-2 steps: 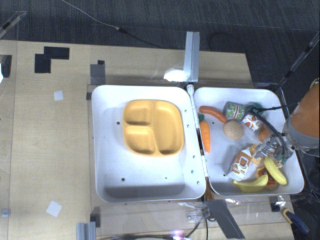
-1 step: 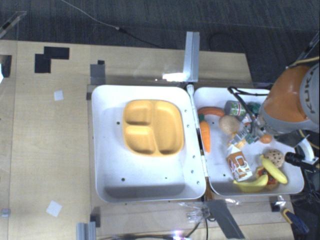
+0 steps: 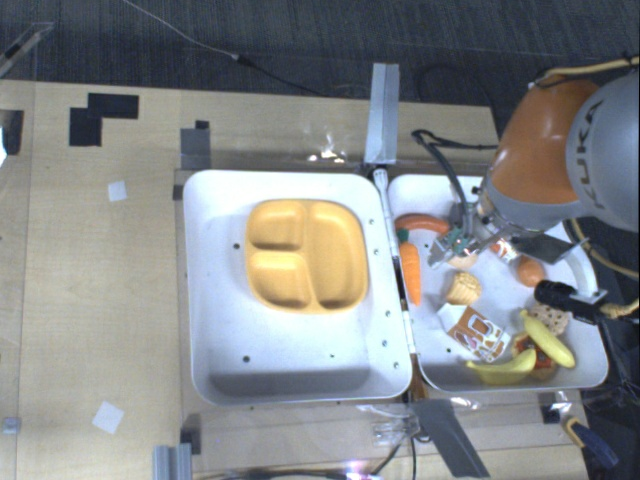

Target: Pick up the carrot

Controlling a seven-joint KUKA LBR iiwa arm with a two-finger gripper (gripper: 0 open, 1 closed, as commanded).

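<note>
Two shallow white bins sit side by side on the bench, sharing a central divider (image 3: 392,268) that serves as the reference landmark below.

Left bin (image 3: 215,298): touches the divider on its left side. It contains one yellow compartment tray (image 3: 305,255), lying flat near the bin's middle, a little way left of the divider. The tray has three compartments.

Right bin (image 3: 440,373): touches the divider on its right side. Contents:
- carrot (image 3: 410,271): orange, lying lengthwise just beside the divider, roughly parallel to it, green end toward the far wall.
- red sausage-like item (image 3: 424,224): just right of the divider, beyond the carrot's far end.
- small pale ridged item (image 3: 462,288): right of the carrot, apart from it.
- printed packet (image 3: 478,333): further right of the divider, toward the near wall.
- two bananas (image 3: 520,358): well right of the divider, by the near wall.
- orange round item (image 3: 530,271): well right of the divider.

Arm (image 3: 560,148): enters above the right bin. The gripper (image 3: 458,240) hangs right of the divider, near the carrot's far end but apart from it. Finger state: cannot be determined; the tip area is cluttered and blurred. The carrot rests on the bin floor
</note>
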